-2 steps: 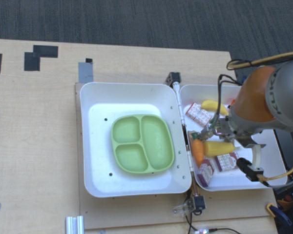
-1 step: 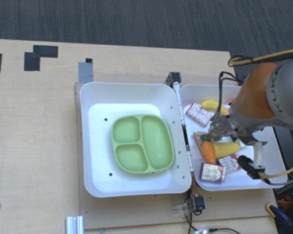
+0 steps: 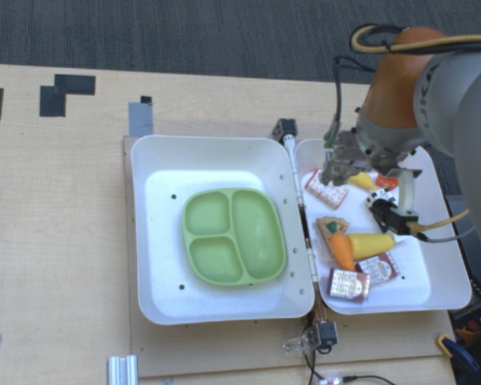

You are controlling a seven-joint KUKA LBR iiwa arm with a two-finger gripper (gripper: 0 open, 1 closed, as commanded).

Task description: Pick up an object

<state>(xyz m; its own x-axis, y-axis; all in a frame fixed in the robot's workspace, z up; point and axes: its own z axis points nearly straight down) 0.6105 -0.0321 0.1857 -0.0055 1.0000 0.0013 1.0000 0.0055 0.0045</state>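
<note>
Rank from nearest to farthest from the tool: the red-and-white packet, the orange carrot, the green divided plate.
Tool is over the right bin.
1. Red-and-white packet, just below it.
2. Orange carrot, mid right bin.
3. Green divided plate, left bin.

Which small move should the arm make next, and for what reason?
Probably lower straight down. The pincer hangs just above the small red-and-white packet in the right white bin, and nothing shows between its fingers, so a short descent seems needed before any grasp.

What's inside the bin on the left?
The left bin holds one green divided plate; its three compartments look bare. Whatever lies beneath the plate is covered.
</note>
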